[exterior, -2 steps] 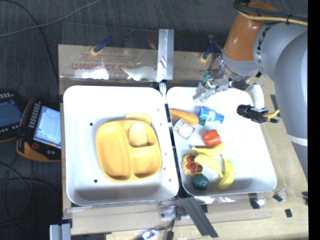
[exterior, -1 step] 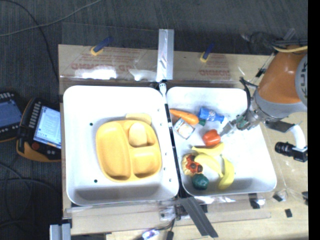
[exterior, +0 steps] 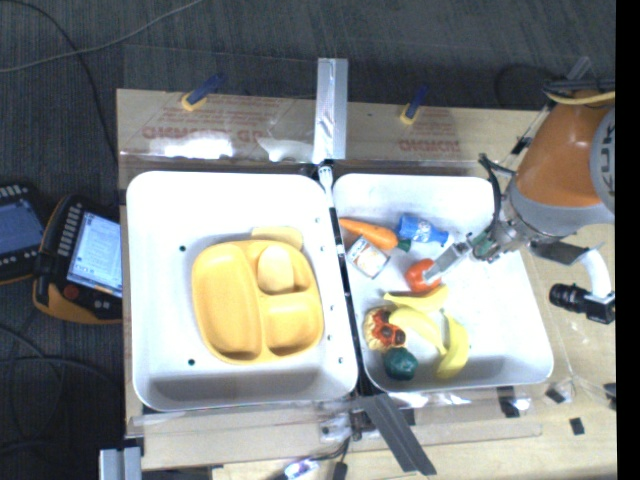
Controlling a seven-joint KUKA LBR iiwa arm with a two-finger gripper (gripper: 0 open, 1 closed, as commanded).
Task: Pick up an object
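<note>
Bananas (exterior: 440,333) (two), one carrot (exterior: 368,234)

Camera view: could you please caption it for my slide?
Claw reaching toward small red toy among play food in right white bin.

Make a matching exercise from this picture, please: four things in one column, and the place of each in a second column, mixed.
Things:
1. yellow tray
2. carrot
3. bananas
4. dark green fruit

Places:
A. near front wall of the right bin
B. in the left bin
C. right bin, far part, beside the divider
D. right bin, below the gripper

Pairs: 1-B, 2-C, 3-D, 4-A
</note>
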